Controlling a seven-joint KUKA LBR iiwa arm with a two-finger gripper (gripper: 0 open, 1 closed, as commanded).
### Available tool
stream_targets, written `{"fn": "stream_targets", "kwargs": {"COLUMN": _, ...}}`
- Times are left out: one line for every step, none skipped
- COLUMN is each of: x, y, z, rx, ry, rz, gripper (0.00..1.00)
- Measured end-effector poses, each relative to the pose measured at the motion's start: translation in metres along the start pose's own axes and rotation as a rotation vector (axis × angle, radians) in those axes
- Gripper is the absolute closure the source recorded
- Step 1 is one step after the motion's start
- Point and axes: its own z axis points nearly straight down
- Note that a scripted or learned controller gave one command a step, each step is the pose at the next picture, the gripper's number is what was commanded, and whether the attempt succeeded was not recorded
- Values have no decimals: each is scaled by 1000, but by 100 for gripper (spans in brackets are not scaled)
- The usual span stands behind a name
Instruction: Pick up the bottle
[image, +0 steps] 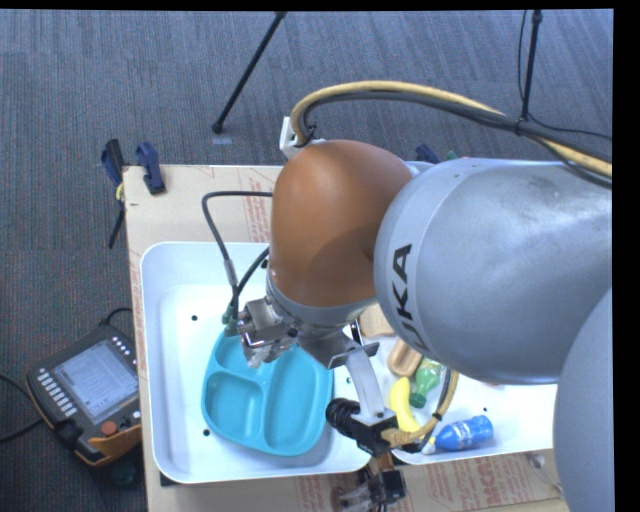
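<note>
The grey arm with its orange band is reaching in from the right and hanging low over the left white plastic bin (160, 300), its bulk covering much of both bins. The gripper (262, 338) is sitting just above the light-blue divided plastic tray (265, 400); whether it is open or closed on anything cannot be told.

The small blue plastic bottle (462, 433) is lying on its side in the right bin, near the front rim, well apart from the gripper. Its long axis is running roughly left-right, slightly tilted. A yellow banana-shaped toy (401, 402) is lying just beside it.
</note>
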Motion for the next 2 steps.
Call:
{"fn": "stream_targets", "kwargs": {"x": 9, "y": 54, "z": 28, "rx": -3, "ry": 0, "rz": 59, "gripper": 100}}
{"fn": "stream_targets", "kwargs": {"x": -8, "y": 5, "z": 29, "rx": -2, "ry": 1, "rz": 181, "gripper": 100}}
